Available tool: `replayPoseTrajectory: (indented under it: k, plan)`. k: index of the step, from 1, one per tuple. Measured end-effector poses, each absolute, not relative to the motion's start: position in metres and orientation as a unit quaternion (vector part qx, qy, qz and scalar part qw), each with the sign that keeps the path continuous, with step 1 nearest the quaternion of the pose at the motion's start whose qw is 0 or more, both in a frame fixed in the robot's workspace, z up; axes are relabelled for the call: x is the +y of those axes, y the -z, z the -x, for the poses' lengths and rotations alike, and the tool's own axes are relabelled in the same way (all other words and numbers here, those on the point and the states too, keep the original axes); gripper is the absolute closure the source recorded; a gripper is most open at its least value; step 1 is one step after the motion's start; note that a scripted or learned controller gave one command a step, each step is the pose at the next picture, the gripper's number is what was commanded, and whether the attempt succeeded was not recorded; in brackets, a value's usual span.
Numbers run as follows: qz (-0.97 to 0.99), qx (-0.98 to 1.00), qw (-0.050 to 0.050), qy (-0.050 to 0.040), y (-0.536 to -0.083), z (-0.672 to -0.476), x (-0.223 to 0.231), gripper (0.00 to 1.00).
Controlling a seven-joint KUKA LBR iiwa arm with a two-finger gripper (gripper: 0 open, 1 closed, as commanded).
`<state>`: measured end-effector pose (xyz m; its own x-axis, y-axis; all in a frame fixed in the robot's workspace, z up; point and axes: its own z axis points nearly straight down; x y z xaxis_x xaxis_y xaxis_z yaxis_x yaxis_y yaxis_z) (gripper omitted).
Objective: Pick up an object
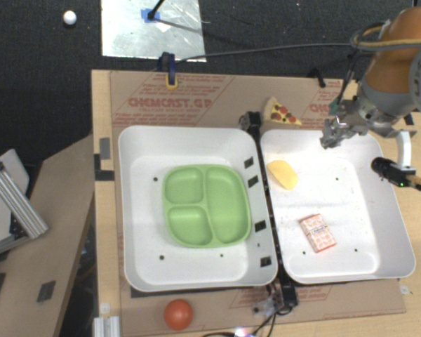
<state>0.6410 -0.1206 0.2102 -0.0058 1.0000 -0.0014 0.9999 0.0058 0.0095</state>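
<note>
In the right bin [379,258] lie a yellow oval piece [283,174] near its left wall and a small pink box [317,232] toward the front. My gripper [330,138] hangs over the bin's far edge, up and to the right of the yellow piece, with nothing seen between its fingers. The left bin [140,188] holds a green divided tray [205,204].
A toy pizza slice [281,111] rests on the cardboard behind the right bin. An orange ball [177,314] sits on the bench in front of the left bin. A blue clamp [168,67] stands at the cardboard's far edge.
</note>
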Motion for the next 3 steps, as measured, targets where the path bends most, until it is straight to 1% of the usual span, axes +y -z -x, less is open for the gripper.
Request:
replayPoseTrajectory:
  k: [1,2,3]
  plan:
    - [-0.705,0.709,0.002,-0.0016,-0.232,-0.642,-0.121,1.0]
    - [-0.704,0.71,0.0,-0.0011,-0.24,-0.629,-0.064,1.0]
    - [-0.704,0.71,-0.001,-0.0009,-0.227,-0.613,-0.012,1.0]
